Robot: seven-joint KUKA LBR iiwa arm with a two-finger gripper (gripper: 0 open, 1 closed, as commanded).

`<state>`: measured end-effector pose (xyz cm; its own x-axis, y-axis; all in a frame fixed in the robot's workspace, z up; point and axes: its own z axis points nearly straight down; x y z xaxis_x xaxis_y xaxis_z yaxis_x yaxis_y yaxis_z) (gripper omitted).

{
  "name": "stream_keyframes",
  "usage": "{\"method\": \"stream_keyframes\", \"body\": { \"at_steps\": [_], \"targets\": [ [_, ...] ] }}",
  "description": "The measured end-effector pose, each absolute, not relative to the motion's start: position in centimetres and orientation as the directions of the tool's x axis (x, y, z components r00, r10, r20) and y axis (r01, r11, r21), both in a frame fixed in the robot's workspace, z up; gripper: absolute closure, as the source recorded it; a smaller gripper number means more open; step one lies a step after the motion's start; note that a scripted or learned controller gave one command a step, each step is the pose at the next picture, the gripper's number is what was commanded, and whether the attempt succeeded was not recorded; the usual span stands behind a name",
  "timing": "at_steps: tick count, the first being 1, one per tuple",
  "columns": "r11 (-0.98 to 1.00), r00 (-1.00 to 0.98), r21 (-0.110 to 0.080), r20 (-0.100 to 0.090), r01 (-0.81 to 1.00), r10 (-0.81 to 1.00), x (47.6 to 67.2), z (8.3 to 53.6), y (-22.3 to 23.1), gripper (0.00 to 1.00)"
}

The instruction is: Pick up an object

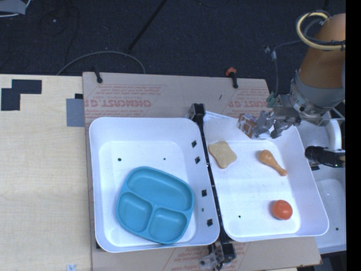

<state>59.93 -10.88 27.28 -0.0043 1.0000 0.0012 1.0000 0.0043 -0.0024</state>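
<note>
In the right bin [248,230] lie a tan slice of bread [222,153] at the upper left, an orange chicken drumstick [272,162] to its right, and a red-orange tomato [282,209] near the front right. My gripper [263,125] hovers over the bin's back rim, up and to the left of the drumstick and to the right of the bread. Nothing shows between its fingers.
The left bin [107,151] holds a blue divided plate [154,204]. A black clamp bar [204,174] runs between the two bins. Cardboard [146,95] lies under both bins, and the wooden bench [39,179] stretches off to the left.
</note>
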Motion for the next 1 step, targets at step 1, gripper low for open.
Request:
{"method": "stream_keyframes", "body": {
  "at_steps": [1],
  "targets": [
    [0.004,-0.004,-0.004,0.001,1.000,1.000,60.07,26.73,-6.70,1.00]
  ]
}}
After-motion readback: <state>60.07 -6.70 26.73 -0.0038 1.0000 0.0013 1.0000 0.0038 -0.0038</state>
